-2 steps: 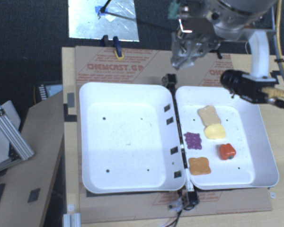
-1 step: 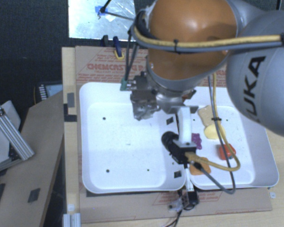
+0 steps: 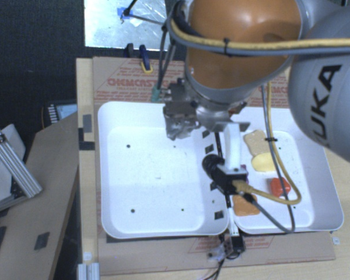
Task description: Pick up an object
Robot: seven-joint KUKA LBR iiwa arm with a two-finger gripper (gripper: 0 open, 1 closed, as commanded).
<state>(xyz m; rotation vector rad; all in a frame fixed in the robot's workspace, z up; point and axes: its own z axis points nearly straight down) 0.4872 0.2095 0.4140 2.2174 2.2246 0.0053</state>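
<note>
The upper right of the camera view is occupied by the grey KUKA arm [image 3: 326,92], entered from the right edge, with its lettering seen on the casing. The large orange band [image 3: 242,31] is seen from above, with a yellow cable strapped across it and looped down along the wrist. Below the band, the grey metal gripper [image 3: 179,121] is pointed downward and slightly leftward. Its fingertips are foreshortened, so their spacing cannot be judged.

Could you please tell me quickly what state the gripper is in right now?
Two-finger gripper: cannot be told; it sits over the left shallow white bin.
</note>
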